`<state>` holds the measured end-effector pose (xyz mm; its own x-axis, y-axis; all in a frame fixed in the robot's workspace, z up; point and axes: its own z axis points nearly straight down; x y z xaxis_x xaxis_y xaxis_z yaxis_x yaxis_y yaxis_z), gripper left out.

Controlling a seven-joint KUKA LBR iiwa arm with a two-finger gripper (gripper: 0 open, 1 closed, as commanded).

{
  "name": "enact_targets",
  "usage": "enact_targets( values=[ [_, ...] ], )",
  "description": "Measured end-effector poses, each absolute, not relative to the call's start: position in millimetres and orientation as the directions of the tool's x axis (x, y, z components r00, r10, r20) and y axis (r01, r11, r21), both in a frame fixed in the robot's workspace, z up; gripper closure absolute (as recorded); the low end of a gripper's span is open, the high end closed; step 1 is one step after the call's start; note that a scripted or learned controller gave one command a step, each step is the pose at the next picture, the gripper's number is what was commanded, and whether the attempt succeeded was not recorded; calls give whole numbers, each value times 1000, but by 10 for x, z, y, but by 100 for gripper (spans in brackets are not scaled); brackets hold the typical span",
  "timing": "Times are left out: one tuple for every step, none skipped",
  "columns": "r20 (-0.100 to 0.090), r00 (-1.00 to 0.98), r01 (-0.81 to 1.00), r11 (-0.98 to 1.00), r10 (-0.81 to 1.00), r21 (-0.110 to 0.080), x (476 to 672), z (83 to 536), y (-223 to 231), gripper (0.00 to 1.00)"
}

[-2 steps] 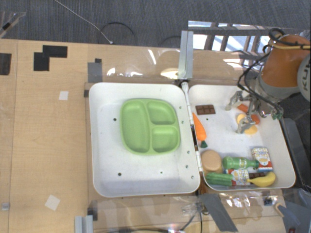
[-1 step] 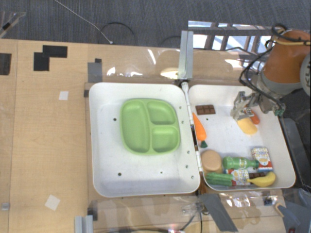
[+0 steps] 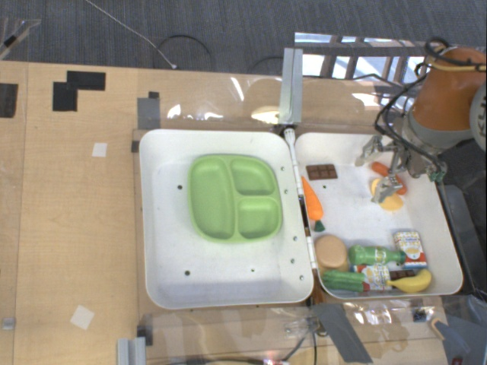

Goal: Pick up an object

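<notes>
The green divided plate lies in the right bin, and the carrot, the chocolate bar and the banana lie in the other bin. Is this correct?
Not quite. The camera view shows the green divided plate in the left bin, not the right one. The carrot, the chocolate bar and the banana do lie in the other bin, the right bin.

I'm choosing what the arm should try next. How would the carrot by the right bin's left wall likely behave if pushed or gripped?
The carrot looks like smooth moulded plastic, so probably light, stiff and a bit slippery. Its round, tapered shape suggests that it would roll in an arc if nudged. It lies along the right bin's left wall, which may crowd one finger.
</notes>
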<state>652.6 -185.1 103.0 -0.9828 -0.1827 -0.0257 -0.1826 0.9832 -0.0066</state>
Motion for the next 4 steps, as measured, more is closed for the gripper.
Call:
enact_targets(
  values=[
    [-12,-986,-167,986,-167,-3,6582,886,-2052,0],
    [-7,-976,-216,976,-216,-3,6712,892,-1858,0],
    [-11,-962,-273,962,-273,-5,6533,885,-2058,0],
    [-9,-955,-297,955,-297,-4,6442,877,-1962,0]
  ],
)
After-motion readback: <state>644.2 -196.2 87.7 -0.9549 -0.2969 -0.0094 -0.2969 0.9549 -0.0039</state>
